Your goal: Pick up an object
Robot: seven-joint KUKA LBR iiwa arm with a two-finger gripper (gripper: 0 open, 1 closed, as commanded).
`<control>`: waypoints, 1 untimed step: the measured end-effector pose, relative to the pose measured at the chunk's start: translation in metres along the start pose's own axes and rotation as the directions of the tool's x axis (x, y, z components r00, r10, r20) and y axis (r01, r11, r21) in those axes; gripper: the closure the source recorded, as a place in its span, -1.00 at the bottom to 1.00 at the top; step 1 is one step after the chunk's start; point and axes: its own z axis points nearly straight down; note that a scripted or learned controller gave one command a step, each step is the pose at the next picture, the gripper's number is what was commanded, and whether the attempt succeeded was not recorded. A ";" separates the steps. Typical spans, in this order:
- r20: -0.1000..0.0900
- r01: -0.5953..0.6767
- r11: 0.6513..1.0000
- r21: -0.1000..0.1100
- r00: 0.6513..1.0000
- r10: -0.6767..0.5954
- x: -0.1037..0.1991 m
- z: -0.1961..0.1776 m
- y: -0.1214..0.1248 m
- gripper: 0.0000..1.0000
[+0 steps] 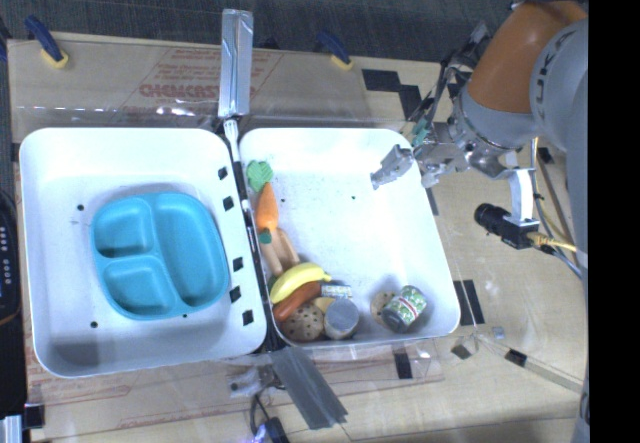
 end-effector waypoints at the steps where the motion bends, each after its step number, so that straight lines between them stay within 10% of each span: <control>1: -0.001 -0.079 0.997 -0.002 0.997 0.079 -0.003 0.136 -0.073 -1.00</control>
